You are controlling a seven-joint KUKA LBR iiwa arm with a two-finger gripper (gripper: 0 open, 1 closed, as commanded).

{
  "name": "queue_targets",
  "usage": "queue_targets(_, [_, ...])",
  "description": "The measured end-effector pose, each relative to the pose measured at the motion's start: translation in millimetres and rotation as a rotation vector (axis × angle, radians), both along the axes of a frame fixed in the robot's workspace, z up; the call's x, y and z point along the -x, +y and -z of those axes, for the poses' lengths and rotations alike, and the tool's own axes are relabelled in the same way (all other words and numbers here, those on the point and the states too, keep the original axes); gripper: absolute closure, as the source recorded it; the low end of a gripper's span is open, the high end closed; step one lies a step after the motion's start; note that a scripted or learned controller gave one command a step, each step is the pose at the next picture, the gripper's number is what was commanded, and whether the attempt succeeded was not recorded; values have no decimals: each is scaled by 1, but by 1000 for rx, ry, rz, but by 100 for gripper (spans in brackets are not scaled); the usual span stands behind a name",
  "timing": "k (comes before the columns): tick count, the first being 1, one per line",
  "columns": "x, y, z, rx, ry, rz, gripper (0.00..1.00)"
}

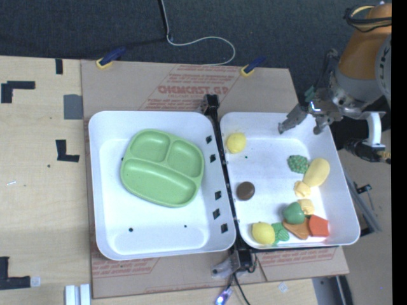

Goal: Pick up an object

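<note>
Two white bins sit on the desk. Fingers hang spread apart, holding nothing, above the right bin's far edge. Best drop straight over the lone ball.

One camera sits high above the bench and looks down at a slant. It is far enough back to see both white bins whole, the left bin and the right bin, side by side in the middle of the picture. The far edge of the bench is at the top, with dark floor past it. The arm comes in from the right side, up near the top corner.
</note>
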State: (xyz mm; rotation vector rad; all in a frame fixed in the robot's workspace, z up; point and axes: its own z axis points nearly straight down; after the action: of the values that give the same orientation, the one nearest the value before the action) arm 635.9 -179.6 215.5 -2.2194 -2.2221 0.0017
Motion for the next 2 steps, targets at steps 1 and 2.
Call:
queue_targets(1, [74, 58, -158, 0, -17, -5, 0])
queue_targets(2, [99, 90, -291, 1, -17, -5, 0])
